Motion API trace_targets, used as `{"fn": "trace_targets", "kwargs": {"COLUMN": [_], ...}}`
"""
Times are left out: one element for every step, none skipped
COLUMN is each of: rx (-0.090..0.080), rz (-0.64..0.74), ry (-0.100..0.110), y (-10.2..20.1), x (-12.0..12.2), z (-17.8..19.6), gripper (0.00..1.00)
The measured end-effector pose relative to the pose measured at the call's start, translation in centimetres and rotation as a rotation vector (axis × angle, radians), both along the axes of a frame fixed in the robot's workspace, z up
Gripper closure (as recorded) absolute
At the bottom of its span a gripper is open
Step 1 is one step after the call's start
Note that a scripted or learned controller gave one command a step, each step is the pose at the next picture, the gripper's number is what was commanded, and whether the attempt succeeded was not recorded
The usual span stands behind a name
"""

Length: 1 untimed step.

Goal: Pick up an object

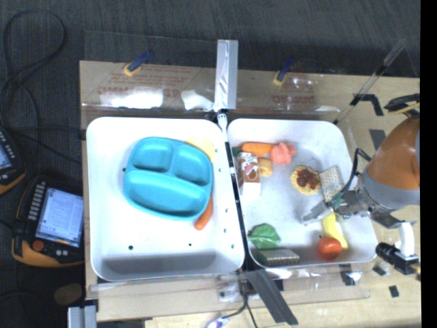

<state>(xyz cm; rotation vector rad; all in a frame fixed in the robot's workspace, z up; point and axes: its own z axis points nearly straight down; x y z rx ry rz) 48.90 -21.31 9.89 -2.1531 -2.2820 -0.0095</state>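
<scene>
We see the gripper [319, 214] low in the right bin [290, 132], jaws seeming narrow and holding nothing, just left of the yellow banana [335, 228]. It looks light, smooth plastic; we judge its middle the best hold.

bench [171, 80] with two white bins [102, 183]

You see a glossy blue plastic tray [167, 176], smooth white plastic bins [160, 262], and a matt wooden tabletop [328, 87]
</scene>
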Motion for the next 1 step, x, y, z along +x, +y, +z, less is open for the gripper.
{"fn": "trace_targets", "kwargs": {"rx": [-0.003], "rz": [-0.002], "ry": [0.003], "y": [-0.16], "x": [-0.13], "z": [0.72], "gripper": [1.0]}}
